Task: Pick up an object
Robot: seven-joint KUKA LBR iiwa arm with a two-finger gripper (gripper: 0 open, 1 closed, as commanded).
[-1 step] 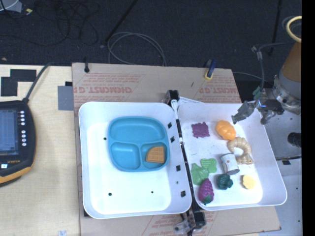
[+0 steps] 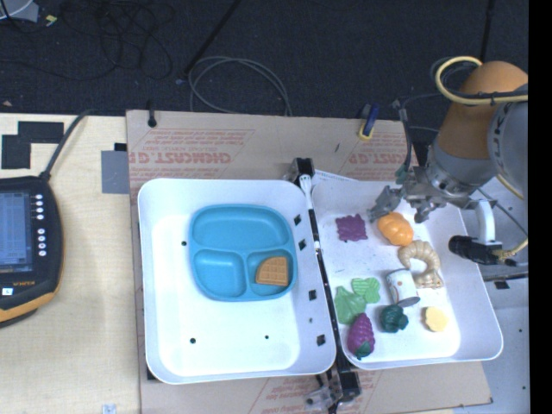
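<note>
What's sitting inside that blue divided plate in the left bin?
The blue plate holds one thing: a tan waffle-like piece in its lower right compartment. The other two compartments show bare blue. Whatever lies under the waffle or beneath the plate is covered and cannot be seen.
</note>
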